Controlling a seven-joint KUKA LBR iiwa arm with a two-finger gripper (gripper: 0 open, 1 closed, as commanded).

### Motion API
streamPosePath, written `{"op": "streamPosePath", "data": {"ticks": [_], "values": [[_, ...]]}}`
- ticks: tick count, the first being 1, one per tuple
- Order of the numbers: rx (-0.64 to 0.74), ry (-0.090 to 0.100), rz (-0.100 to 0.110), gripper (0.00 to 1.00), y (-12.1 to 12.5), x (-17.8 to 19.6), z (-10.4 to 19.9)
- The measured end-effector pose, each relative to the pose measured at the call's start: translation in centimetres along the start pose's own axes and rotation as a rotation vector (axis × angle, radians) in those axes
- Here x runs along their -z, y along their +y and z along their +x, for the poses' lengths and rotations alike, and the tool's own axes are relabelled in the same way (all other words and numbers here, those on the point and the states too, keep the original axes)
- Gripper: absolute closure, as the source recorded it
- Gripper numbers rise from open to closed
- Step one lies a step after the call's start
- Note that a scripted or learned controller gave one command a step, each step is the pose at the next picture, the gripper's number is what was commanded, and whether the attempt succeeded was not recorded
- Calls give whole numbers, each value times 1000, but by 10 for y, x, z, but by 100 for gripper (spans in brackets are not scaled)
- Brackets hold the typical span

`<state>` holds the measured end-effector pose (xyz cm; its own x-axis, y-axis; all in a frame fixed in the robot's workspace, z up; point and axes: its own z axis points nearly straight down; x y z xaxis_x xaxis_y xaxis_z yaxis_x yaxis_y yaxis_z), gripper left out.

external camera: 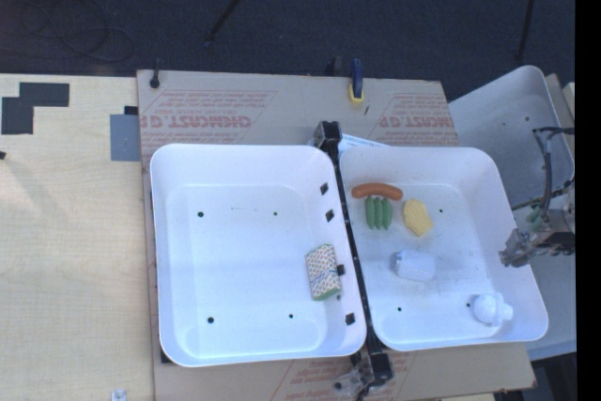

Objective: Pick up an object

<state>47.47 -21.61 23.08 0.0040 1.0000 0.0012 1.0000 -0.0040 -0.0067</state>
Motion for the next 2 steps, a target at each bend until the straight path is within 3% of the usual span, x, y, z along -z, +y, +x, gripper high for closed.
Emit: {"op": "streamPosePath", "data": {"ticks": [2], "values": [[1, 1, -1, 100, 0, 23, 0]]}}
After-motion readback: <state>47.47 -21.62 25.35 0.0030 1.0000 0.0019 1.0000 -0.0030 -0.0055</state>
